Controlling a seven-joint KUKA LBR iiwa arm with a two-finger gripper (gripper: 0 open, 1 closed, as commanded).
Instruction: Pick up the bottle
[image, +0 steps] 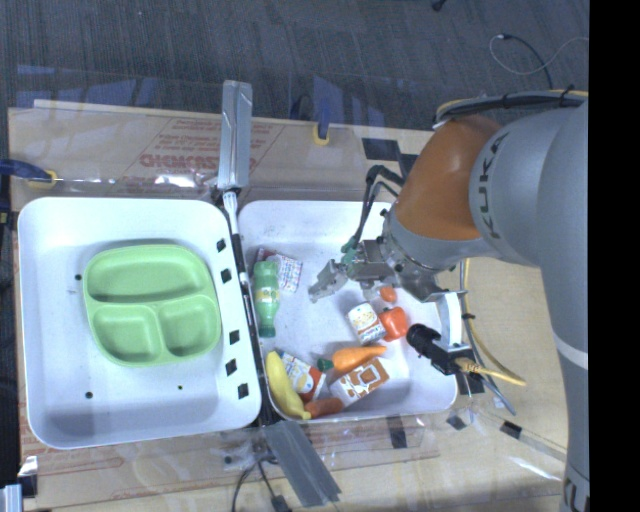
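1. The left bin (40, 330) holds a green divided tray (152, 302), lying flat near its middle.
2. Between the two bins runs a divider with black clips; a grey metal bar (235, 135) stands up from its far end.
3. The bottle (266, 296), green and clear, lies on its side in the right bin (300, 222), right against the left wall, its cap toward the far side. A small printed packet (288, 271) touches it on the right.
4. Near the bottle's near end lies a banana (281, 385), with a small red-and-white packet (303, 374) just beside it.
5. Further right sit a carrot (356, 357), a white box with orange print (365, 380), a small white cup (365, 322) and an orange-red piece (395, 322), clustered in the near right part of the bin.
6. The gripper (330, 280) hangs over the bin's middle, right of the bottle and apart from it; its grey fingers look slightly spread and hold nothing.
7. The grey arm with its orange band (445, 185) covers the bin's far right corner.
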